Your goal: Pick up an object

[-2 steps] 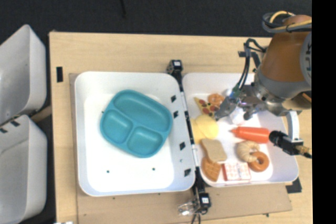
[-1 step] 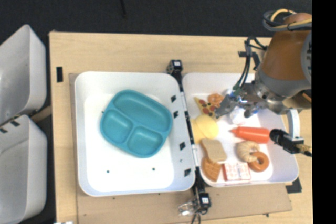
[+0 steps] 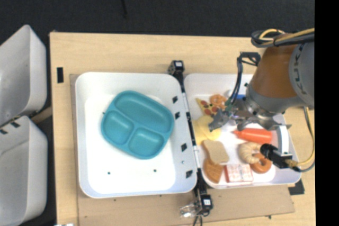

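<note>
I am lowering the hand [image 3: 226,118], though I cannot tell its grip, toward the light, smooth, slippery carrot [image 3: 254,135] lying in the right bin [image 3: 296,176], best pinched mid-body.

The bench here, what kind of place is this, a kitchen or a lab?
Probably a robot lab: a bare wooden bench with two white bins, toy food in one, and an arm reaching in.
</note>
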`<state>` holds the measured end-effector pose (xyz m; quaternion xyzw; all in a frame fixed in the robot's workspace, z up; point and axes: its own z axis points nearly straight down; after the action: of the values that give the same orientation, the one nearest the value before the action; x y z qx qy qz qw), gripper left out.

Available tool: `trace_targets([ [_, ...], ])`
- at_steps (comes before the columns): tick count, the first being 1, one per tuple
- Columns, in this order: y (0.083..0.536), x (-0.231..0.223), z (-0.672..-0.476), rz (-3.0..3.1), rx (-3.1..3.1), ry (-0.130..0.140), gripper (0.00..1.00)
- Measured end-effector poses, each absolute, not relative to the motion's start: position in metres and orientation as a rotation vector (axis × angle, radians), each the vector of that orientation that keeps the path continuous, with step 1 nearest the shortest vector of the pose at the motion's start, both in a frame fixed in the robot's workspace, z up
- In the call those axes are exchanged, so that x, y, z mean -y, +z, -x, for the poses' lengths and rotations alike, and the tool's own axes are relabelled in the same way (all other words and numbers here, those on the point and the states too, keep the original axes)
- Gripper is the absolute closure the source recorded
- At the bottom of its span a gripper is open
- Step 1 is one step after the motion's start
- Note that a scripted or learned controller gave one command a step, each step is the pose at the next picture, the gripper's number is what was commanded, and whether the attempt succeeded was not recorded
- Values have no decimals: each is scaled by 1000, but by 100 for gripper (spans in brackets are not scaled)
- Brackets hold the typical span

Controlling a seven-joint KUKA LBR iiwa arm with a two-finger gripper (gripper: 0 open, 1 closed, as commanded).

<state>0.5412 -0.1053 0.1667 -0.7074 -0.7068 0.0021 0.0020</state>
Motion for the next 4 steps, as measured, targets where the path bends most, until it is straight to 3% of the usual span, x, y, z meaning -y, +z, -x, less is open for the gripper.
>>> trace_targets([
  [1,108,106,-531,2219,2217,7,0],
  [2,100,107,-531,2224,2217,3,0],
  [3,109,108,-531,2232,2208,1,100],
  [4,159,105,-541,2222,2226,-3,100],
])
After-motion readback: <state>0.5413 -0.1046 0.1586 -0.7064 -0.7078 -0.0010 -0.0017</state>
